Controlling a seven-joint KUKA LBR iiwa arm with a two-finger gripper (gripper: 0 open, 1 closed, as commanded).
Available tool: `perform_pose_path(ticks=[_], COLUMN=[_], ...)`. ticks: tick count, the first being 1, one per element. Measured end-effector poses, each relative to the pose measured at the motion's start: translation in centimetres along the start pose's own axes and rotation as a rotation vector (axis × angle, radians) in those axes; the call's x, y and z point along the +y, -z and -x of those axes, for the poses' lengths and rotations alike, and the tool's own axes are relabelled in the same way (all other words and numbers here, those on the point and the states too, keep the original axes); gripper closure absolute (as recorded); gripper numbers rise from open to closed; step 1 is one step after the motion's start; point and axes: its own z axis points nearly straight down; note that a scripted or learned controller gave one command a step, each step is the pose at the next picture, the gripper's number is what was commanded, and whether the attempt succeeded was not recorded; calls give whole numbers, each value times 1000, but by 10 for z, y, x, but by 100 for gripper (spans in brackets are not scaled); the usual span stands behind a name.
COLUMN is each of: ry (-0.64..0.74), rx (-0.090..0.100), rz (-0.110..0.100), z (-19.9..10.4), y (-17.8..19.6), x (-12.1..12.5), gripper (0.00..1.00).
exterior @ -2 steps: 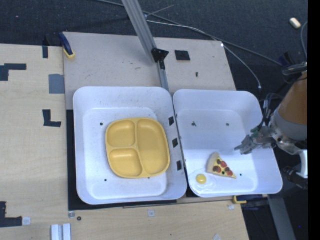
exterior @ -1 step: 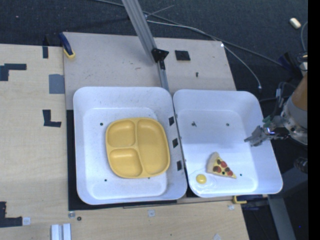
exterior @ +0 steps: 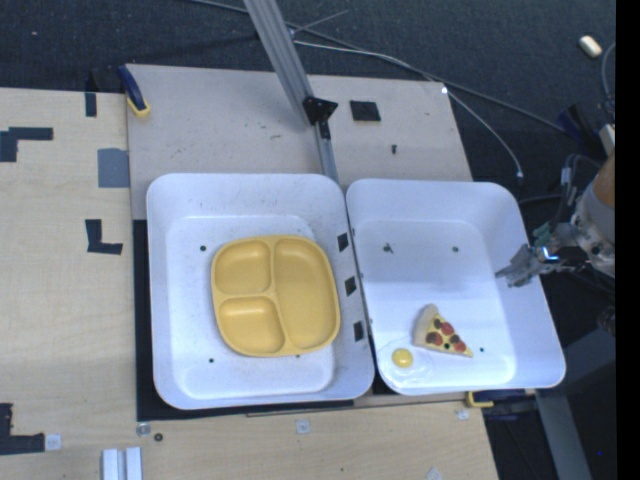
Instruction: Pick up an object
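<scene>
I'm at the approach step: my gripper [exterior: 520, 268] hangs over the right bin's [exterior: 420, 203] right rim, carrying nothing, aperture unclear. The pizza slice toy [exterior: 441, 331] lies near its front edge; I'd move inward and descend.

Readable text: none anywhere on the bench [exterior: 250, 118], bins or arm.
Left bin [exterior: 170, 268]: plain white, no label or number.
Right bin [exterior: 500, 218]: plain white, no print.
Yellow divided plate [exterior: 275, 295]: no brand or lettering to make out.
Pizza slice toy [exterior: 441, 331]: red spots, no writing.
Small yellow piece [exterior: 402, 358]: unmarked.
Dark tape patches on the wood [exterior: 100, 236]: shapes, not letters.
Black square [exterior: 365, 111] on the bench: blank as far as can be told.
Gripper [exterior: 520, 268]: too small and blurred for any marking to be read.
</scene>
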Motion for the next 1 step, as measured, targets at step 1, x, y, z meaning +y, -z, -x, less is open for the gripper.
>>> perform_pose_path(ticks=[1], ry=[5], rx=[2], rz=[-2], z=[-60], y=[7], x=[-7], gripper=[100])
